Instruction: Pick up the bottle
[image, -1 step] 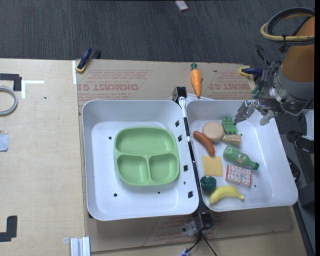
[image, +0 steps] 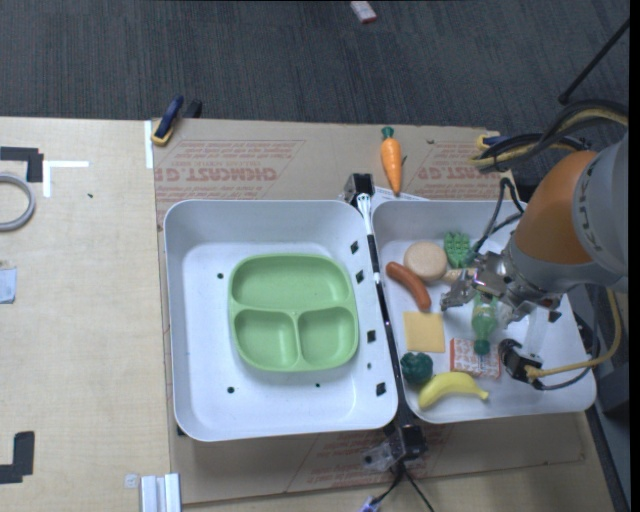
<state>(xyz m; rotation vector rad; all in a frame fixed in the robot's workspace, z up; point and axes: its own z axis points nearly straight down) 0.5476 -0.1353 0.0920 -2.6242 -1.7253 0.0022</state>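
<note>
Wood bench (image: 80, 330), two white bins. Right bin (image: 560, 398): green bottle (image: 484, 322) near middle, sausage (image: 409, 284), cheese slice (image: 424, 332), banana (image: 452, 390) toward near edge. Gripper (image: 482, 292) low over bottle, jaw state cannot tell. Left bin (image: 190, 320): green tray (image: 294, 312).

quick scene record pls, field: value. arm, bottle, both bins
arm: reaches in from the right, hand low over the right bin
bottle: green, see-through, in the right bin just below the hand; grip cannot be told
right bin items: sausage, round bun, cheese slice, broccoli, banana, red packet, green block
left bin: holds a green divided tray
outside bins: carrot on the cardboard above the right bin
</note>
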